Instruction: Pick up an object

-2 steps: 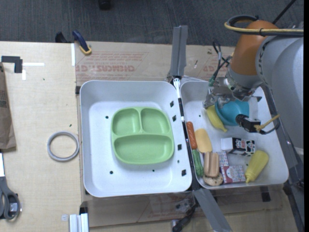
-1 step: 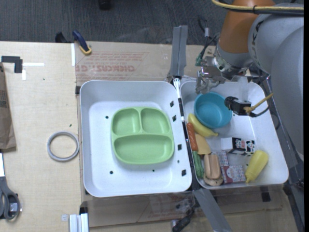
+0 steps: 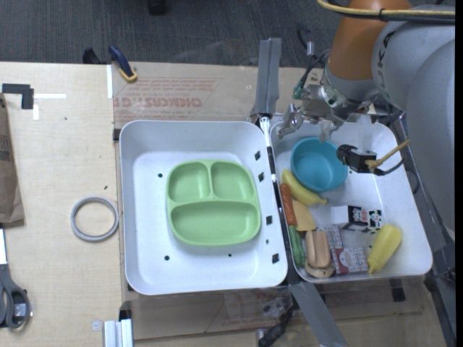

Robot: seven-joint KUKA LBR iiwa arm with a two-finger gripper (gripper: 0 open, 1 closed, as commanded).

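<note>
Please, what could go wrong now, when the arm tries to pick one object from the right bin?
1. The pincer sits at the far rim of the right bin, beside the blue bowl; it may hit either one.
2. The banana leans on the bowl, so lifting one could drag the other.
3. The near-left items are packed together; a grasp there may catch two things or slip.

The bench [image 3: 58, 157] bears two white bins [image 3: 134, 215]; a tape ring [image 3: 95, 217]; scissors [image 3: 13, 306].

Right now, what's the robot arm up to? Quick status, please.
Gripper low over right bin's far end. Nothing seen between fingers. Blue bowl just beside it, banana against bowl.
</note>
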